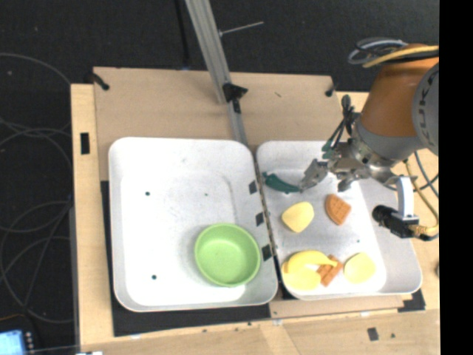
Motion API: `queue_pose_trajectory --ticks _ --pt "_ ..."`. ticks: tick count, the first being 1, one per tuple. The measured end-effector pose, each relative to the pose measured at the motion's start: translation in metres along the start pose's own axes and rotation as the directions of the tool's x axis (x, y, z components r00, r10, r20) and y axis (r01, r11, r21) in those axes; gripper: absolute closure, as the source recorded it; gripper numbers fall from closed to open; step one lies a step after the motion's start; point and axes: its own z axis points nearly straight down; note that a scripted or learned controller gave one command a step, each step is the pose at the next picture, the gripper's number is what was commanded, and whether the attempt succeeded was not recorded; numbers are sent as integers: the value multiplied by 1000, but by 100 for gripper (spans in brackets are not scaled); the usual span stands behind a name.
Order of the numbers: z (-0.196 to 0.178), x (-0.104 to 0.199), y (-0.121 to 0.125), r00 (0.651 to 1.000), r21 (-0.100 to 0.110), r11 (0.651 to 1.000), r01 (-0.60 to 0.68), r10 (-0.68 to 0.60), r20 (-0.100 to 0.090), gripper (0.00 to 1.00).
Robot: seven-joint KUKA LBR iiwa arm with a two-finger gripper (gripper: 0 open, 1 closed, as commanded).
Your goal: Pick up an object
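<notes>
Nearest the camera, along the front of the right bin [395, 283], lie a yellow banana-like piece [304, 265], a small orange carrot-shaped piece [330, 272] resting against it, and a pale yellow round piece [359, 268] just beside that. In the left bin [148, 220], a green bowl [228, 254] sits upright near the front right corner, close to the wall shared by the two bins. Further back in the right bin, a yellow lemon-like piece [297, 217] lies near the middle, with an orange-brown waffle-textured piece [338, 210] just to its right, the two apart from each other. Beyond them, a dark green object [279, 183] lies near the left wall of the right bin, its slim end reaching toward the gripper [319, 173]. The gripper hangs over the back half of the right bin, pointing left toward that green object; whether its fingers are apart or together cannot be told here, and nothing is seen clamped between them. Behind it the grey arm with its orange band [392, 102] comes in from the right. At the far end, a grey metal post [211, 46] rises from the back of the desk [170, 102].
</notes>
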Motion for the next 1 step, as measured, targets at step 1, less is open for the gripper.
queue_pose_trajectory --ticks 1 --pt "0 0 0 1000 -1 1000 -1 1 0 0"
